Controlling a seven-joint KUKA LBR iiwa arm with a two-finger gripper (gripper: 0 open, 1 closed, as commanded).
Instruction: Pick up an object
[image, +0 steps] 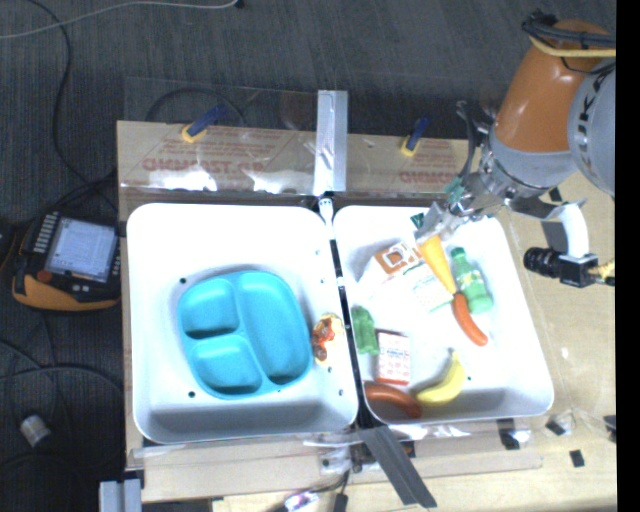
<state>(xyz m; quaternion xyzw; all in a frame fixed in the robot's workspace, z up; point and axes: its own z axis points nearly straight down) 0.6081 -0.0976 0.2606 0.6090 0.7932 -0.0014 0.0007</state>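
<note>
The gripper (447, 215) hangs over the right bin's (520, 330) far edge, just above an orange carrot-like piece (436, 262); whether it grips anything, I cannot tell. A banana (443, 382) lies nearer.

The pale wooden surface (575, 330) carries two shallow white bins side by side, the left bin (150, 300) touching the right bin (525, 350) along a middle seam, with clear sheeting (240, 165) clipped behind them.

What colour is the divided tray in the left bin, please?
Bright blue tray, in the camera view.
</note>
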